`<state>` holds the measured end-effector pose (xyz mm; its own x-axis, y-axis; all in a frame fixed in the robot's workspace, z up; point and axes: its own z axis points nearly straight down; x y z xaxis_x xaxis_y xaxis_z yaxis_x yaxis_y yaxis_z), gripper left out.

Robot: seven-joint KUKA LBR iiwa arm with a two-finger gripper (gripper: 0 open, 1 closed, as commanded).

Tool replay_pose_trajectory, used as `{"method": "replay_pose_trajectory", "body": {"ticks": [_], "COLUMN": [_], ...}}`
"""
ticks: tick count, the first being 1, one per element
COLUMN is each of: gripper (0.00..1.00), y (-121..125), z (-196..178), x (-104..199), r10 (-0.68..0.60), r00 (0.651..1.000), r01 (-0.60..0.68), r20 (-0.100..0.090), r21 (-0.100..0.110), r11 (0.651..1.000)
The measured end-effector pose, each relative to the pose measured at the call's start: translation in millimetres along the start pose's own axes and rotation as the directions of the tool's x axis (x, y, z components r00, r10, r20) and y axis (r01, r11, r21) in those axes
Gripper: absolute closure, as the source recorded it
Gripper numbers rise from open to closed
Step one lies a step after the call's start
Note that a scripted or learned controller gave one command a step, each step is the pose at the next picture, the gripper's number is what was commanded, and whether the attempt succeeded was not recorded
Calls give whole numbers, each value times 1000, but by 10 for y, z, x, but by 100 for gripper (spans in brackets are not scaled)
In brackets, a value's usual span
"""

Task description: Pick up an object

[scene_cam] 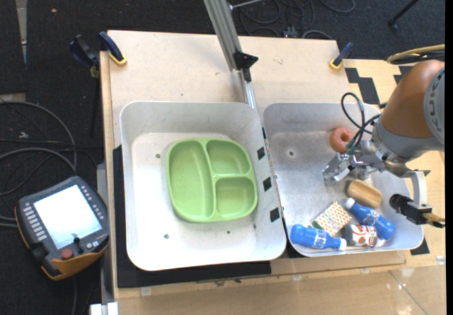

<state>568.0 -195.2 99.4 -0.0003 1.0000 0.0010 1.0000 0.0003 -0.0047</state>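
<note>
Camera view
Arm: you see it (pixel 414 112) reach in from the right over the right bin (pixel 297 122), with the orange band at the frame's right edge.
Gripper: it (pixel 338 169) hangs low over the middle of the right bin, its metal fingers (pixel 333 172) pointing left.
Finger state: you see the fingers spread a little, with bare bin floor between them; they grip nothing.
Task things: your candidates all sit in the right bin. A donut (pixel 341 139) lies just beyond the gripper on the far side; a tan block (pixel 364 192) lies just beside it on the near side.
Near pile: a checkered block (pixel 333 219), a blue bottle (pixel 316 237), a second bottle (pixel 373 218) and a red-white carton (pixel 362 236) crowd the bin's near wall, touching one another.
Left bin: it (pixel 141 165) carries a green tray (pixel 212 180) with three compartments, well apart from the gripper.
Risk, empty close: judge that if the fingers close where they are, they meet only air, since nothing lies between them.
Risk, nudging: expect a descent toward the tan block or donut to push it aside, because both lie off the fingers' line.
Risk, pile: expect a grab there to catch two items or slip, because they are packed against the wall.
Writing: you can read no brand or label; the print on the carton and bottles is too small.
</note>
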Motion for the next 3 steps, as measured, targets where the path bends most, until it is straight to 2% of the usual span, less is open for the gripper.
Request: {"method": "replay_pose_trajectory", "body": {"ticks": [1,3], "gripper": [100,100], "y": [15,64], "z": [-136,-1309], "x": [-3,1], "r10": [0,-3], "r00": [1000,1000], "r01": [0,3], "r20": [2,4], "r21": [-6,-11], "r11": [1000,1000]}}
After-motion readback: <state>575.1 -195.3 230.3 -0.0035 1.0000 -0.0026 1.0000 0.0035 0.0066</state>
